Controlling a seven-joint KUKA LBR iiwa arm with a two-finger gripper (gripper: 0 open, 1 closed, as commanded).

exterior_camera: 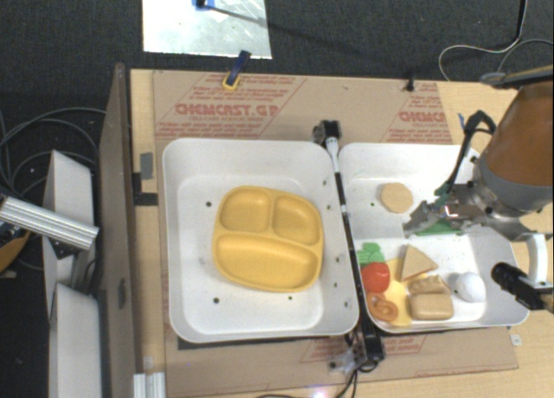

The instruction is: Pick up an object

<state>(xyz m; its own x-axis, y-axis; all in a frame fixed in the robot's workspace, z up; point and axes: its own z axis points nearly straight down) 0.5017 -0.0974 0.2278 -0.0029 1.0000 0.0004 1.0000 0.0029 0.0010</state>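
Risking a miss: the toy foods crowd together just below the pincer (426, 221), so a descent could nudge the wedge (416, 261) or egg (470, 285) aside. How far the pincer is open cannot be told; nothing visible sits in it. A round cookie (397, 196) lies just beside it, up-left.

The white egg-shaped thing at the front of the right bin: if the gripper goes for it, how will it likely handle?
The white egg looks smooth and rounded, so it may slip from a two-finger pinch. Its curved shape suggests that it would roll if nudged, though the tan bread-like block beside it and the right bin's front wall could stop it. It is small and probably light.
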